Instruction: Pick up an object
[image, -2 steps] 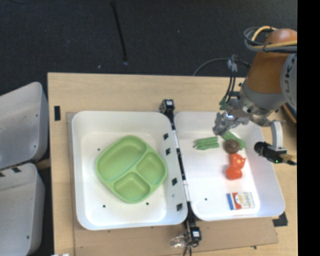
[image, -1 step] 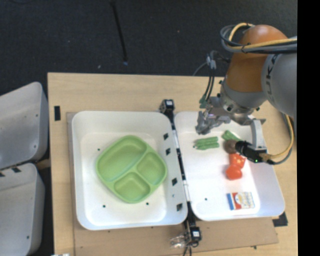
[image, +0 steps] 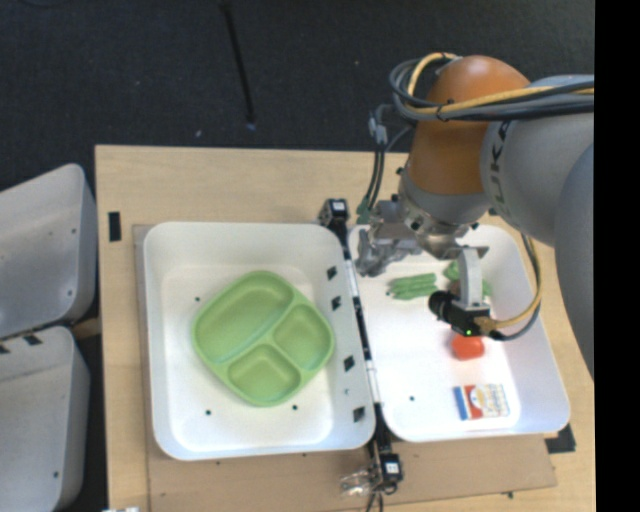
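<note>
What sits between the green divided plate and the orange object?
Camera view: only the two bins' adjoining rims and bare white floor separate the green divided plate from the orange object.

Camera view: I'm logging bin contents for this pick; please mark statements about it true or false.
1. The green three-compartment plate lies in the left bin. True.
2. The orange object lies in the left bin. False: it lies in the right bin.
3. The small printed card lies in the right bin. True.
4. The gripper is over the plate. False: it is over the right bin's upper-left part, beside a green pod-like item.
</note>
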